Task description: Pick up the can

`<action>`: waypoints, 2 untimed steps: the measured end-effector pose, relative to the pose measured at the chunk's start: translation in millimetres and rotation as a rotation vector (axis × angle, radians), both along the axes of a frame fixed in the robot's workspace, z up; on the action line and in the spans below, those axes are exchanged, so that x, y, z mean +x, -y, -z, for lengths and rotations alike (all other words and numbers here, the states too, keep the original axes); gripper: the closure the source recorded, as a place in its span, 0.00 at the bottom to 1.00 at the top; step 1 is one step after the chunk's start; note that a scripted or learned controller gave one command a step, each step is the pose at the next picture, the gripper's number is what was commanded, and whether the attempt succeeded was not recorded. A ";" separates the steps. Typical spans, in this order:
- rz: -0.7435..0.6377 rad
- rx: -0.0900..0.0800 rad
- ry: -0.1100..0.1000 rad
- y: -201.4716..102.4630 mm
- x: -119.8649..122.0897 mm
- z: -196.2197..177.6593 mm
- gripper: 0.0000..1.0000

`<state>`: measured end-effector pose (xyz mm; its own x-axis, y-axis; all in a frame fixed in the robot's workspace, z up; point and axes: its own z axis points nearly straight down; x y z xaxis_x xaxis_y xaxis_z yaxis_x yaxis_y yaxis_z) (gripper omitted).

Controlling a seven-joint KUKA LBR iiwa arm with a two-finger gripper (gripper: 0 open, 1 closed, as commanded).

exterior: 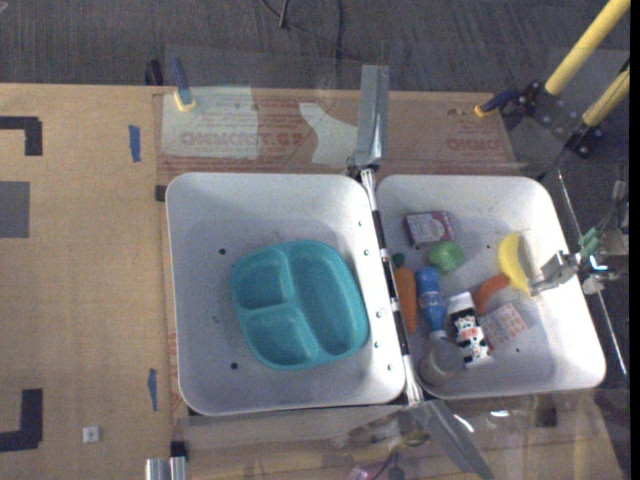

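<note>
Grey, dull and round: identified as the can [438, 364], located in the near left corner of the right bin [575, 363], close against the divider wall. Could not be confirmed as upright or lying. Found crowded on two sides: touching or just beside the cow-patterned carton [467, 334] to its right, with the blue bottle [429, 300] directly beyond and the orange carrot [405, 299] alongside that. Located the gripper [556, 271] well apart from the can, over the bin's right side, near the yellow banana [514, 261]. Could not determine whether open or closed, being too small and blurred at that position. Judged as primary risk: closing on the carton or the bottle instead of the can, owing to the tight packing. Judged as second risk: striking the bin wall or the divider on descent, owing to the corner position and the scant room on the left and near sides. Judged as third risk: slipping off the smooth curved surface after off-centre contact, and shoving the can deeper into the corner. Also considered possible: dragging the banana or the orange piece [491, 290] during travel across the bin. Assessed the left bin [200, 208] and the teal divided plate [297, 303] as lying off the likely path.
</note>
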<state>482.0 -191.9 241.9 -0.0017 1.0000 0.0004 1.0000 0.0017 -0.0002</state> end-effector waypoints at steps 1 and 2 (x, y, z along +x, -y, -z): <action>0.051 -0.001 0.002 -22.2 0.1 -53.5 0.00; 0.052 -0.001 0.002 -22.1 0.0 -53.4 0.00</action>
